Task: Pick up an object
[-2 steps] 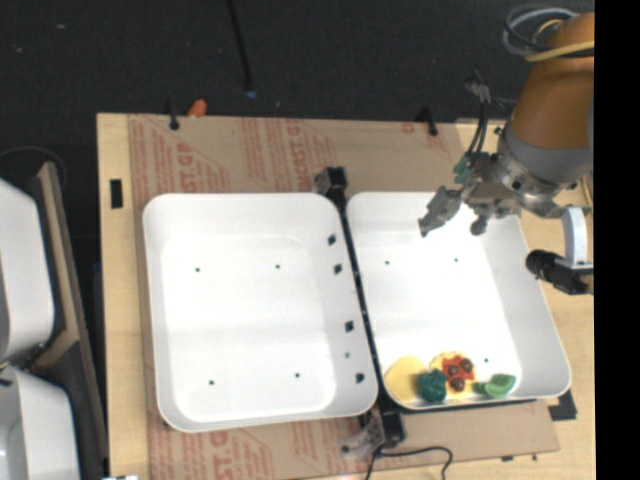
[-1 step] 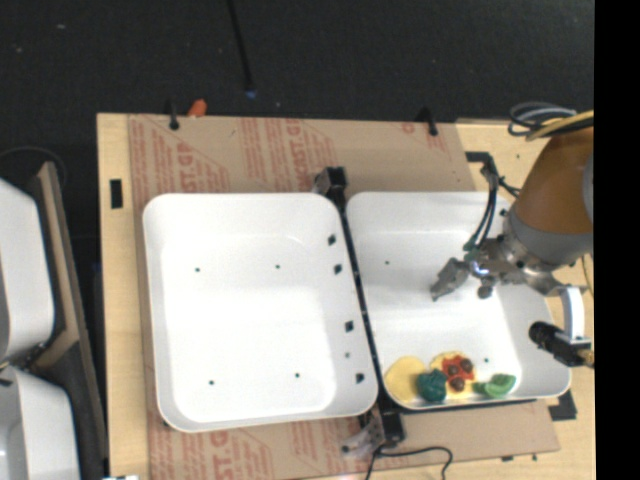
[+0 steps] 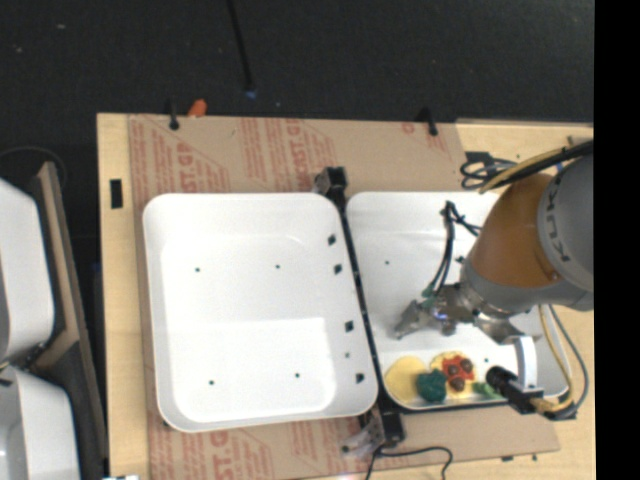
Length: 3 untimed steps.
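Object: a small heap of things in the near right bin [image 3: 400, 228] — a pale yellow round piece [image 3: 404, 374], a teal lump [image 3: 431, 387], a red-and-orange piece [image 3: 458, 367] and a green bit [image 3: 487, 388] — all bunched against the bin's near wall.
Handling, my guess: all look small and light; the teal lump looks soft and rounded, so it should give a little under a squeeze; the yellow piece lies flat and low, hard to get under. I would take the teal lump across its middle, where it stands proud of its neighbours.
Risk: the things touch one another, so a close may drag a neighbour or push the heap into the wall.
My jaws [image 3: 412, 318]: they hang just beyond the heap, over bare bin floor, pointing left; too blurred to say whether they stand apart or together, and I see nothing between them.
My arm [image 3: 520, 243]: reaches in from the right above the right bin.
Left bin [image 3: 250, 238]: beside mine, its floor bare.
Desk [image 3: 240, 158]: brown board running under both bins to the far side.
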{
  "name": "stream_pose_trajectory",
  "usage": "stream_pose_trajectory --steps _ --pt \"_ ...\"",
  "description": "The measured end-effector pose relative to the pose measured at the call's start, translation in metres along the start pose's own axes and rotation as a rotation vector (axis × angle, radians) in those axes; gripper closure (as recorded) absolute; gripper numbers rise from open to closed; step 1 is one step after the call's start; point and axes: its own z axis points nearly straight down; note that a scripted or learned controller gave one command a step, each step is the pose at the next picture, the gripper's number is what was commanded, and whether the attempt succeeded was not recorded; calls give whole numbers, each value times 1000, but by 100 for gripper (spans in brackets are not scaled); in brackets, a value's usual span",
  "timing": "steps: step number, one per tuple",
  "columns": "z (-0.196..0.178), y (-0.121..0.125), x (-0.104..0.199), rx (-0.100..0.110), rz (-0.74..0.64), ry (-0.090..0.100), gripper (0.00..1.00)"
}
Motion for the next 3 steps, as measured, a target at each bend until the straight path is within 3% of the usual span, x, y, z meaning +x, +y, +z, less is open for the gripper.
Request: stream_pose_trajectory --steps 1,2,3 --pt "-40 -22 31 -9 0 -2 0" --pt "-38 -22 29 -7 2 -2 0" --pt "-136 -22 -2 -15 3 -4 0"
